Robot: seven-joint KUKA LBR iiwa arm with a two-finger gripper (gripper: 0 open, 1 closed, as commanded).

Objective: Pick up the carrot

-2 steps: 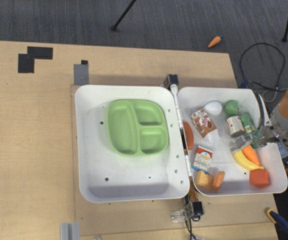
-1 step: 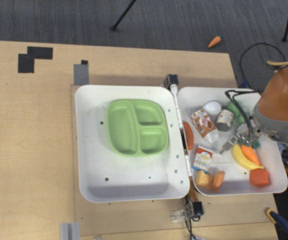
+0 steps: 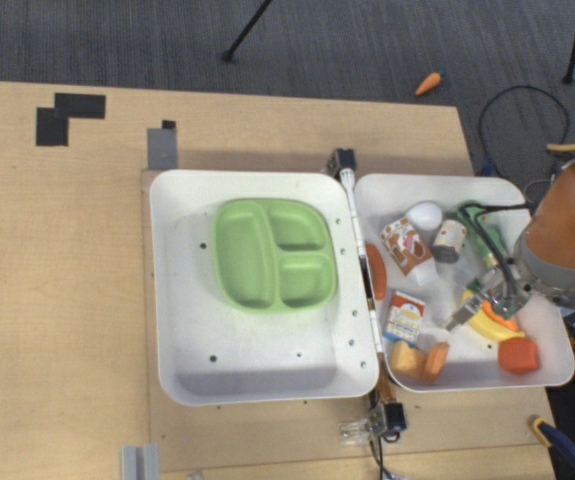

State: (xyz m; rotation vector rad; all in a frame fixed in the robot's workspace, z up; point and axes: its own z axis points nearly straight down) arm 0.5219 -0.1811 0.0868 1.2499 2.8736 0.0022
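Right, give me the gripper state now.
Gripper: low in the right bin, over the yellow toy, apart from the carrot; open or shut cannot be told.

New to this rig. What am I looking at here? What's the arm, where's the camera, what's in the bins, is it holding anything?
One fixed camera looks down at a slant on a wooden bench with two white bins. The left bin holds a green divided tray. The right bin holds toy food: a carrot, a banana, a red block, small packets, a can. The grey-and-orange arm reaches in from the right, its gripper low over the banana. I can't tell whether it holds anything. The carrot lies apart, untouched.
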